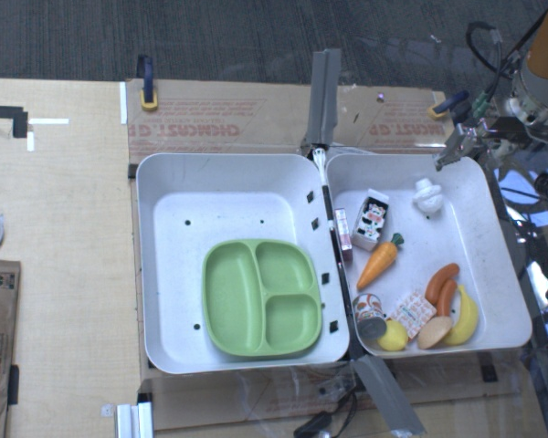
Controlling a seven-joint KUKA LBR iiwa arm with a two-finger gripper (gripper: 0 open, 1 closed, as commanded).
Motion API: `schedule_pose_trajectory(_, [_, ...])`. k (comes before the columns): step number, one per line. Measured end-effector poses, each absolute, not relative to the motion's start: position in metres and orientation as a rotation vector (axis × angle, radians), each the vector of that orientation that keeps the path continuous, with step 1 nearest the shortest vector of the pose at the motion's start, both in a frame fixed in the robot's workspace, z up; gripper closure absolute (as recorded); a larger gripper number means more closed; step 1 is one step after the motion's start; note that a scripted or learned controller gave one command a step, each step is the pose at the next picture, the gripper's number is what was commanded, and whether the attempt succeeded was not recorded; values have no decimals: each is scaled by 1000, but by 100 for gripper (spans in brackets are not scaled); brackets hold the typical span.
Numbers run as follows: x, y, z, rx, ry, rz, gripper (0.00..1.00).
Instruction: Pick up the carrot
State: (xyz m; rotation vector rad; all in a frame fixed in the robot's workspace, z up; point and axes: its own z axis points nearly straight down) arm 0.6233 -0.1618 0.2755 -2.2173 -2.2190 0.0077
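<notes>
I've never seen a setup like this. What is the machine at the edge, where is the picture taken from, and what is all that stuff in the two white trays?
One camera fixed above the bench looks down at a slant. The machine at upper right is a robot arm; its metal two-finger gripper hangs over the far rim of the right white bin, holding nothing visible. That bin contains toy food: the orange plastic carrot with green top it should pick up, two reddish sausages, a yellow banana, a small milk carton. The left white bin holds a green divided plate.

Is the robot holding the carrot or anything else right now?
Nothing is held. The gripper is up at the right bin's far corner, and the carrot lies in that bin, apart from it.
</notes>
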Motion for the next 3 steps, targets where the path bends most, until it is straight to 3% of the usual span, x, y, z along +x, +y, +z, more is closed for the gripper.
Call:
schedule_pose_trajectory(1, [597,-117,350,-2290,-2146,8,0])
schedule_pose_trajectory(2, [554,-88,253,-1896,-2499,6,0])
schedule_pose_trajectory(3, [534,-129,102,-1791,-2574,4,0])
